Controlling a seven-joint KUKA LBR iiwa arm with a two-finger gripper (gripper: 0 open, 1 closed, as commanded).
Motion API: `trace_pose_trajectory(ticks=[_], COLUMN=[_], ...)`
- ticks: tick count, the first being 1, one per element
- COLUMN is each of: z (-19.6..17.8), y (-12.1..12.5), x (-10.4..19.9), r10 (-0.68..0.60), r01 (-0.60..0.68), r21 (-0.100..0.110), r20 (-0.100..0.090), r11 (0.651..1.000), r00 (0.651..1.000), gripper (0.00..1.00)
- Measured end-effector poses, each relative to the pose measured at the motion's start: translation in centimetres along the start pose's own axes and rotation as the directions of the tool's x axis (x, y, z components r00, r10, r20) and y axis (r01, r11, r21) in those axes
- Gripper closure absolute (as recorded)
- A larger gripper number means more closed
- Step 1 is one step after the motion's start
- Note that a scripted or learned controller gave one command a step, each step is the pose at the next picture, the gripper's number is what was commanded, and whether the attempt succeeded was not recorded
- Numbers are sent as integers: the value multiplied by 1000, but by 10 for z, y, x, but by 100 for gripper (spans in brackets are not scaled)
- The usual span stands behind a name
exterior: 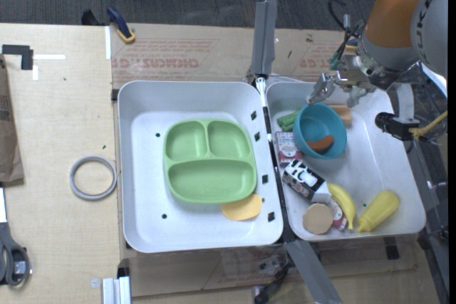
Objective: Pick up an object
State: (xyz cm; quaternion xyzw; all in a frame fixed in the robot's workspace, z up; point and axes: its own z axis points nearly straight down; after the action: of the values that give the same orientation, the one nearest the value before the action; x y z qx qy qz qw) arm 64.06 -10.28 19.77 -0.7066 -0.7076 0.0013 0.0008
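Round blue plastic bowl point(320, 130), an orange piece inside, in the right white bin point(399, 181), near its back wall. Metal two-finger gripper point(333, 84) just above, spread, holding nothing. Bare floor rightward.

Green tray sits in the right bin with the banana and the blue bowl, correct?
Not quite. The green tray lies in the left bin. The banana and the blue bowl are in the right bin, as the camera view shows.

Hand point(332, 87) low, wrist bent leftward
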Motion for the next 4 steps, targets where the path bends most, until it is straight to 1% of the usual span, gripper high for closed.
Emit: trace_pose_trajectory(ticks=[1, 2, 3, 4], z=[93, 102, 106, 96], y=[-39, -50, 8, 9], x=[-26, -28, -27, -28], r10=[26, -54, 92, 89], r01=[-26, 54, -92, -89], r21=[-8, -10, 1, -1], r20=[0, 1, 0, 3], r11=[1000, 998, 996, 996], r00=[1000, 999, 996, 996], gripper=[0, 0, 0, 100])
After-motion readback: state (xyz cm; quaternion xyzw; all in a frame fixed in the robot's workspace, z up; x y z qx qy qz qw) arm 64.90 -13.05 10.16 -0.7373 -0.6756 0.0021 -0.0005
